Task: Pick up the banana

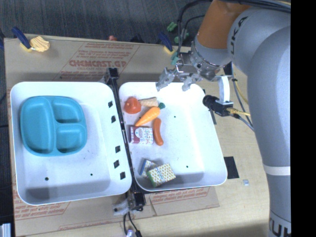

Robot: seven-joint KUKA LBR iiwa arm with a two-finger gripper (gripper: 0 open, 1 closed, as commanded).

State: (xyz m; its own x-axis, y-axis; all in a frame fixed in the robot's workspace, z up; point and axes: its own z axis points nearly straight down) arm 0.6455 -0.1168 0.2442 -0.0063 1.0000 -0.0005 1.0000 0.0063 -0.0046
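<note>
Hand (175, 84) is hovering over the far rim of the right bin (210, 147), fingers spread wide, nothing sitting between them; wrist is tilting down toward the bin's far-left corner.

Banana (148, 102): reading it as the pale, stubby piece lying in that corner, just off the hand toward the divider; identification is tentative, as the piece is small and washed out. It is lying flat, long axis running roughly left to right; the tomato (131, 105) is touching or nearly touching its left end; the carrot (148, 116) is lying slantwise just in front of it, tip close to its right end.

Step in hand, as judged: positioning for the descent, grasp not yet begun.

Doing it well: hand is needing to shift left and slightly nearer before dropping; fingers should be straddling the short width, not the length; the front finger is going into a tight gap beside the carrot, so centring matters; the bin wall behind is leaving little room.

Further out: carton (142, 135), sausage (158, 131) and green box (161, 174) are lying clear of the approach; the blue tray (52, 125) is sitting in the left bin (29, 191), irrelevant here.
</note>
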